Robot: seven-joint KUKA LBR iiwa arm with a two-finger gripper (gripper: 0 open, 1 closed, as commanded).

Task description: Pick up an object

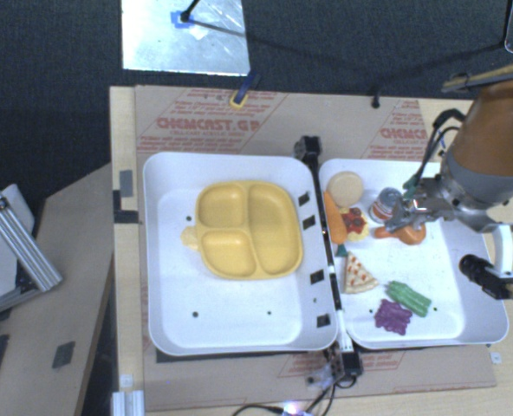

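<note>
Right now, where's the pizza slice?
In the camera view, the pizza slice lies in the right bin, near its left wall, just left of the green pickle and up-left of the purple grapes.

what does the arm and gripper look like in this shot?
The arm is rounded, grey at the wrist with a wide orange band above it. Thin black cables loop along its left side. The gripper is a small cluster of dull silver metal parts.

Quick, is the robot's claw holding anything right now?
Gripper: cannot be told; it sits low over the orange toy in the right bin.
</note>
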